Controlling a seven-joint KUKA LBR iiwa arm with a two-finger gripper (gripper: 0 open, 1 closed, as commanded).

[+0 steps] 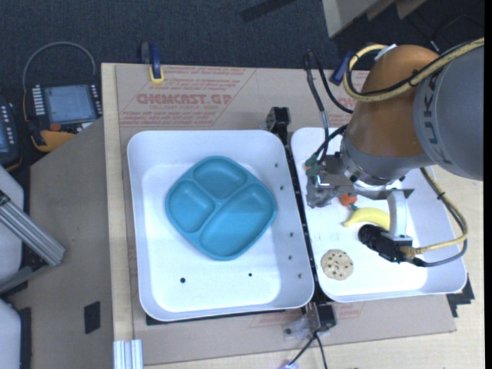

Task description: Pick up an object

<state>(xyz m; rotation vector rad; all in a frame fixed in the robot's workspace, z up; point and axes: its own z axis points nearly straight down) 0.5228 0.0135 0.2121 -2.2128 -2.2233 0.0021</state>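
At the gripper [326, 184]: spread or pressed together, cannot tell; nothing seen pinched there. Poised low over the right bin [442, 275], close to its left edge and about halfway along that edge. Carried by the arm [455, 118], grey with a broad orange band, reaching in across the bin's far right corner and covering much of its far half.

Just right of the gripper, on the bin floor: a small orange piece [349, 200], near the metal of the wrist, contact not clear. A little nearer the front, around the middle of the same bin: a banana [367, 218], yellow, lying flat and curved, with its length running left to right. Apart from the gripper, close beside the orange piece. Toward the near left corner of the right bin: a round cookie [337, 264] with dark chips, lying flat, separate from the banana and well short of the bin's front rim.

Across the shared rims, in the left bin [146, 206]: a blue plate [221, 206] with three compartments, flat in the middle of the floor, turned at a slant to the bin's edges, touching no wall. Two small dark specks on the white floor toward that bin's front edge.

Under both bins: a brown worktop [115, 229], printed with red lettering along its far edge. Clipped to that far edge, near the left corner: a blue and yellow clamp [156, 64]. Off the worktop's left side: a handheld control unit [68, 103] with a screen and a looped cable.
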